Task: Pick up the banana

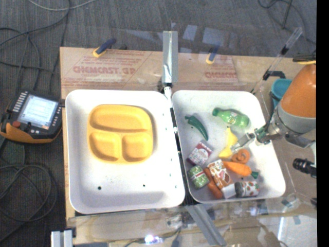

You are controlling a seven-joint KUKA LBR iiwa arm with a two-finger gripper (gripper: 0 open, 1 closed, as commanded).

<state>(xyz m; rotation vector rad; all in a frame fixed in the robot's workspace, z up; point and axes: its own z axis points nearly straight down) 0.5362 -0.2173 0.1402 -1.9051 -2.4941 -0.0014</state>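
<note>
The yellow toy banana [229, 141] lies in the right white bin [267, 112], beside the orange carrot [237, 168]. Our gripper [245, 140] hovers just beside it; whether wide or narrow, we cannot tell. We'd centre over the banana's middle, clear of the green bottle [232, 117].

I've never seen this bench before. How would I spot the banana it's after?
Look in the right-hand white bin, the one full of toy food, not the left bin with the yellow tray. Near its middle right, below the green bottle and above the carrot, lies the banana. It is the only plain yellow piece there.
</note>
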